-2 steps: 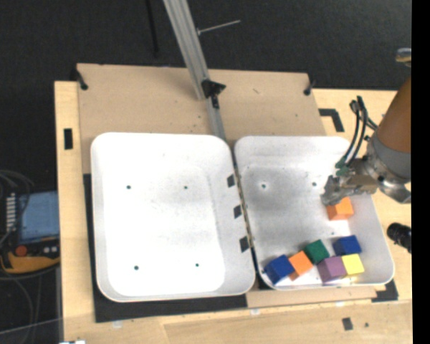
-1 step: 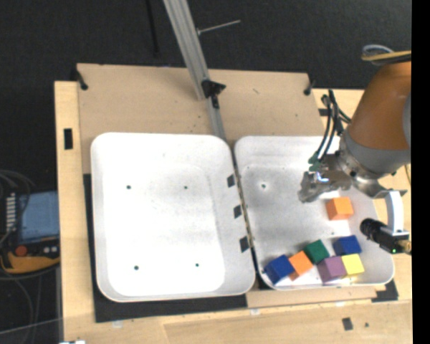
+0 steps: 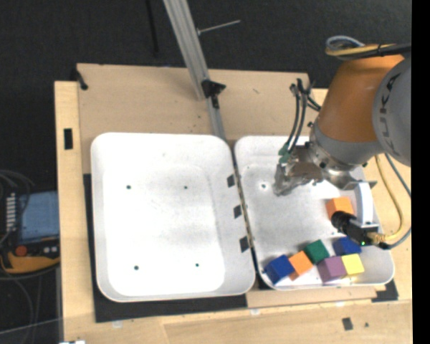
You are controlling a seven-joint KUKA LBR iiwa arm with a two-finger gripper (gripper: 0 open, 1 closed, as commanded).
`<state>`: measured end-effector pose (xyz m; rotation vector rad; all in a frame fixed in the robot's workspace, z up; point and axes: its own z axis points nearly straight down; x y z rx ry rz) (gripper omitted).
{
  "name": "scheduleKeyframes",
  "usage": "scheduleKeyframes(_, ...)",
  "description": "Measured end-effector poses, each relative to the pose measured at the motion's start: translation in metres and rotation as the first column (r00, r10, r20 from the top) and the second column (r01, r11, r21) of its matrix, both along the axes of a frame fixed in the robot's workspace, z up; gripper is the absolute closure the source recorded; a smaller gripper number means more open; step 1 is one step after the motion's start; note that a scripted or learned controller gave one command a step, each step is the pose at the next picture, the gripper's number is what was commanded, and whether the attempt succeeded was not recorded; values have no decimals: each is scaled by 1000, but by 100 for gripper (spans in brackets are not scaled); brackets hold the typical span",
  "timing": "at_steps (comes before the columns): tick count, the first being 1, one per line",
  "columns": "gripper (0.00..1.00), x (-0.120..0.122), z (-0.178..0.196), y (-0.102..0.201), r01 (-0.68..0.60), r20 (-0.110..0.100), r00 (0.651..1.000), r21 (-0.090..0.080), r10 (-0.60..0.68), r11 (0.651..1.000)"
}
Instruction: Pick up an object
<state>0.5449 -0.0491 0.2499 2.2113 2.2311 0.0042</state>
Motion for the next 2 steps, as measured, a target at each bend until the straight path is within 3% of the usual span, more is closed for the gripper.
scheduleKeyframes(2,100,12,0,124,0,-1,1000,0,0,1000)
